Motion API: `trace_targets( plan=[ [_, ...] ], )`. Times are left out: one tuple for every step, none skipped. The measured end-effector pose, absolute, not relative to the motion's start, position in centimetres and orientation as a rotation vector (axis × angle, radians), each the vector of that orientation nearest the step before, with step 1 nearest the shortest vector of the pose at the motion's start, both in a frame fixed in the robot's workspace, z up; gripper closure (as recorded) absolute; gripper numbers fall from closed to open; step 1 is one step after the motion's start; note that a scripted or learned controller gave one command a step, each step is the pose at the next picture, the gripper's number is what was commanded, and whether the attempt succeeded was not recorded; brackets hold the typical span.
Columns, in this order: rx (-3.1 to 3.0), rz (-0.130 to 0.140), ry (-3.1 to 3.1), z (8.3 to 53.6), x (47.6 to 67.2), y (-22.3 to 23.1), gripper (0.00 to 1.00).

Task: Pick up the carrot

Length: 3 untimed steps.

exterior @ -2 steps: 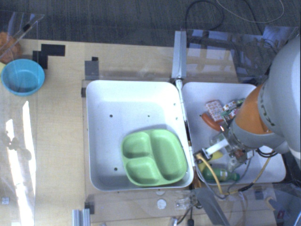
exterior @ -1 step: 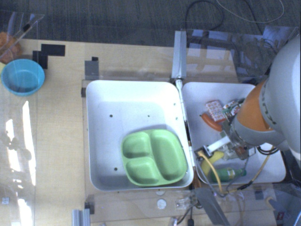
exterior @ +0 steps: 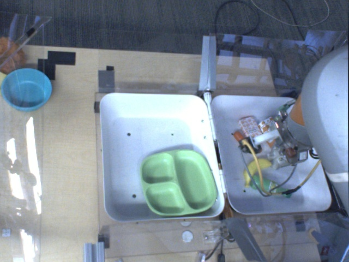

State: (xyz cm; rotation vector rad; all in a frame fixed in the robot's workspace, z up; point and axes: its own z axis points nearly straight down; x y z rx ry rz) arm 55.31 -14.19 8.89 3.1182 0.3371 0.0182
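gripper (exterior: 272,138) low in right bin (exterior: 229,195), reaching for carrot (exterior: 239,136) | fingers' state: cannot tell | green plate (exterior: 177,182) idle in left bin (exterior: 117,146)

No readable text, labels, brands or numbers on anything in view.

plate (exterior: 178,182) in left bin (exterior: 117,146)

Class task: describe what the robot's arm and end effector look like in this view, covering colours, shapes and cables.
The arm is a bulky, rounded light-grey body with an orange band above the wrist. The end effector is a small metallic assembly with white parts, and yellow, green and black cables loop from it.
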Motion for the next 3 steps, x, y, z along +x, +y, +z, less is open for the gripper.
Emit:
trace_targets(
  plan=[
    [3.123,0.019,0.330,8.9,55.7,-9.0,1.00],
    [3.113,0.007,0.414,11.2,53.7,-14.6,1.00],
    [3.113,0.007,0.415,11.2,53.7,-14.6,0.00]
  ],
)
